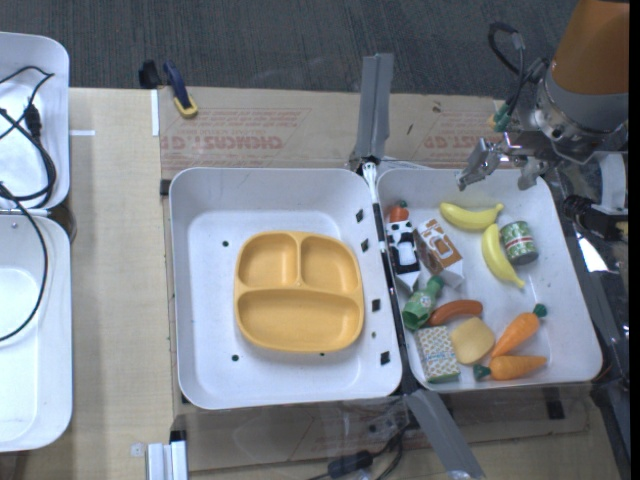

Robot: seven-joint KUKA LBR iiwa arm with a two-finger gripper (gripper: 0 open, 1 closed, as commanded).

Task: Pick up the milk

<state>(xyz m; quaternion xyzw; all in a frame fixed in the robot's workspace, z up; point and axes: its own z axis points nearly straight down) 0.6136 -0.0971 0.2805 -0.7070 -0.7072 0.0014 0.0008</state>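
Upper right of frame: two-finger metal gripper (503,167), fingers spread wide, gripping nothing; above right bin's (573,268) far rim
Right bin, left side: black-and-white cow-patterned milk carton (403,245), lying flat

Tray (298,293) in left bin (195,268), milk (403,245) against right bin (570,298) left wall, bananas (485,233) right of it.

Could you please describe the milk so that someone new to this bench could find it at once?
Look in the right bin, the one full of toy food, along its left wall. The milk carton lies there, just left of a brown carton and above a green bottle. It alone bears black and white cow patches.
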